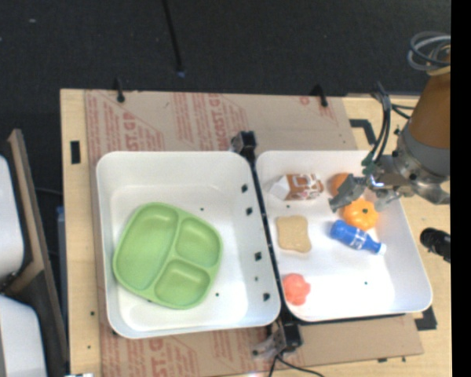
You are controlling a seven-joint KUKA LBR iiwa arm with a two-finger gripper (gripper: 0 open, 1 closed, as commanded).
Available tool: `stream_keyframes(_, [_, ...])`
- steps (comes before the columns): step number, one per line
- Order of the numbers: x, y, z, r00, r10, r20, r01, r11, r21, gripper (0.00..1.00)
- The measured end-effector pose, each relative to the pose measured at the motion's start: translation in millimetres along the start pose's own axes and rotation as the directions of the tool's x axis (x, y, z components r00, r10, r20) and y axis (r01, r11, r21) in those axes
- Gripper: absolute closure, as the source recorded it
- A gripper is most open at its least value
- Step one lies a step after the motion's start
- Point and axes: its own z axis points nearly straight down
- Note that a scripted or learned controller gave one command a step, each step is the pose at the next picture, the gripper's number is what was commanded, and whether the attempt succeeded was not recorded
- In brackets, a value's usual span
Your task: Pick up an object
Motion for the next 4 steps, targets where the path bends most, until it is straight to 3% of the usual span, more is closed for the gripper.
stream_keyframes(1, [-14, -37, 149, 1.000, 0.003, -0.002, -0.003, 1.000, 0.014, 0.00])
stream_keyframes(2, [1, 24, 147, 1.000, -0.003, 0.000, 0.003, 1.000, -0.001, 0.00])
stream_keyframes(3, [-12, -29, 143, 1.000, 0.003, 0.000, -0.003, 1.000, 0.001, 0.00])
stream_keyframes(4, [-15, -41, 118, 1.000, 0.000, 0.001, 0.000, 1.000, -0.002, 0.00])
